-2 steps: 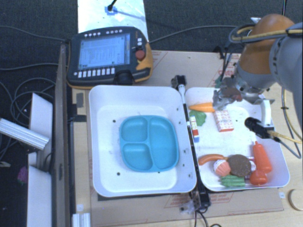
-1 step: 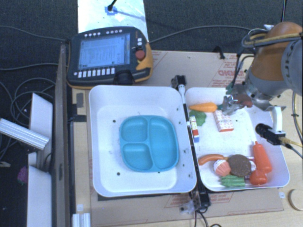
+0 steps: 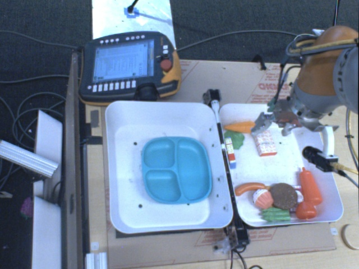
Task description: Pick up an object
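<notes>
Teach pendant (image 3: 130, 66), dark casing with orange edge and lit screen, sits at the bench's far edge, just beyond the left bin. A pale sheet (image 3: 132, 11) lies past it on dark carpet (image 3: 39, 15), with loose black cables (image 3: 25, 114) trailing at left. Aluminium rail (image 3: 27, 157) near the left edge.

Glossy white plastic bins (image 3: 129, 217) on matt brown cardboard (image 3: 196, 74), smooth blue plastic tray (image 3: 176, 170).

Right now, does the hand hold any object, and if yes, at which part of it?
Nothing is seen held. The hand hangs above the right bin, over the small red-and-white box, which lies flat on the bin floor.
</notes>
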{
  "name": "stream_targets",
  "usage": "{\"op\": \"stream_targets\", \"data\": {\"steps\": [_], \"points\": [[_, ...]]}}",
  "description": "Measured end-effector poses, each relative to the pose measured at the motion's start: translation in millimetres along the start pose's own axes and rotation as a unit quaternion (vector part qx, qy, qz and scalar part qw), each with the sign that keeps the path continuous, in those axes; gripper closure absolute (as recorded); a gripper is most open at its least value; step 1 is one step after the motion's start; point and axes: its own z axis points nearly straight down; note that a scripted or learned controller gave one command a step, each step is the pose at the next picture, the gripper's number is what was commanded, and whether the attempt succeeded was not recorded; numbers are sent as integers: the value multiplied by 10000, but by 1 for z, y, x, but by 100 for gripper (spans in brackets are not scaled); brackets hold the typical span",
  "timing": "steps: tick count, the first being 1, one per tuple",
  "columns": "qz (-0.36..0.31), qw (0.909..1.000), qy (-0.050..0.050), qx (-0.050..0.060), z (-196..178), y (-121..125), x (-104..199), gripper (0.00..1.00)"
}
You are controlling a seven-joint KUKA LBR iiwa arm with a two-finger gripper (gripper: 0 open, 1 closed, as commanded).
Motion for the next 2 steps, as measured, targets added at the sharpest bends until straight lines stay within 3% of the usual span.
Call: {"op": "stream_targets", "data": {"steps": [1, 2], "points": [[5, 10000, -4, -20, 108, 14, -13, 0], [-3, 10000, -22, -34, 110, 59, 7, 0]]}}
